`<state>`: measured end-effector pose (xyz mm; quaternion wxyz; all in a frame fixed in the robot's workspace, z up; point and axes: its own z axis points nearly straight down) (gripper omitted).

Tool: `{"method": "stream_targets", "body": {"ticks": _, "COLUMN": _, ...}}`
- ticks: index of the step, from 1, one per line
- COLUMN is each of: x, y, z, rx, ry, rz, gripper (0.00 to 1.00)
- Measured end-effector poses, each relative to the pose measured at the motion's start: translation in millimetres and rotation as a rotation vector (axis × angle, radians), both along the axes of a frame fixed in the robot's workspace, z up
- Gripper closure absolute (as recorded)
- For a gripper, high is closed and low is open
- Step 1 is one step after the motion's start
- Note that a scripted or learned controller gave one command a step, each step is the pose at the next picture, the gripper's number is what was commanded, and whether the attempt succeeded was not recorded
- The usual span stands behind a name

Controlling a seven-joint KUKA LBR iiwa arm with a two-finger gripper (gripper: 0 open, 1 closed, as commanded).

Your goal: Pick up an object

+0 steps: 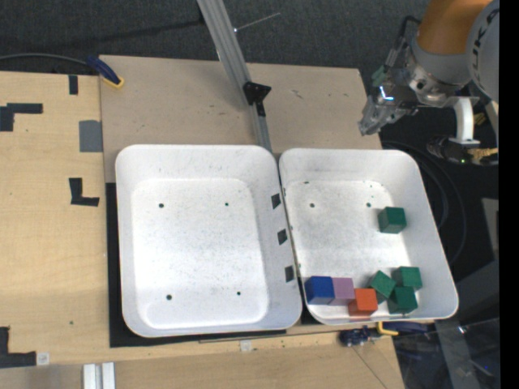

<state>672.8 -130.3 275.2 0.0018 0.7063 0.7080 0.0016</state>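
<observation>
Blocks point(369, 290) (right bin point(430, 201)) lie well apart from jaws; their opening cannot be told.

green block point(392, 219) alone mid-bin | six blocks point(362, 290), maybe touching, clustered near front wall

blocks point(365, 290) in right bin point(422, 185), near front wall; left bin point(130, 168) beside it

One fixed camera looks down at a slant from above the surface point(186, 96), far enough back to take in both the left bin point(130, 177) and the right bin point(422, 209) whole, with the arm point(454, 23) at the upper right.
</observation>
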Motion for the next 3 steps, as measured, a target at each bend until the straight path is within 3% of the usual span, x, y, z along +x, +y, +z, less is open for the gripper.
{"method": "stream_targets", "body": {"ticks": 1, "x": 0.7, "y": 0.7, "z": 25.9, "rx": 0.000, "ry": 0.002, "rz": -0.001, "gripper": 1.00}}
{"method": "stream_targets", "body": {"ticks": 3, "x": -11.4, "y": 94.0, "z": 12.3, "rx": 0.001, "ry": 0.007, "rz": 0.003, "gripper": 1.00}}
